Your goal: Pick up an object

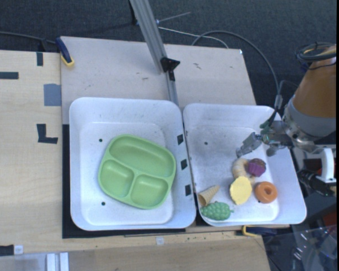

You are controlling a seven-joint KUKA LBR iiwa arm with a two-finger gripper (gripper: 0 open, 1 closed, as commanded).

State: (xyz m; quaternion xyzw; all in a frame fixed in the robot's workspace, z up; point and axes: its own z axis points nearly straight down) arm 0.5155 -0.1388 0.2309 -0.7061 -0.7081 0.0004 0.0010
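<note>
Several toy foods lie in the right bin [214, 123]: a purple piece [257, 166] beside a beige piece [239, 166], a yellow piece [241, 190], an orange ring [265, 192], a tan cone [208, 195] and a green bumpy piece [216, 210]. My gripper [259, 147] hangs over the right bin, just above the purple and beige pieces. It is open, with one finger pointing left and down, and nothing sits between the fingers.
The left bin [82, 123] holds a green divided plate [137, 171]. A metal pole [152, 27] slants across the bench behind the bins. The arm's grey and orange body [316, 100] fills the right side.
</note>
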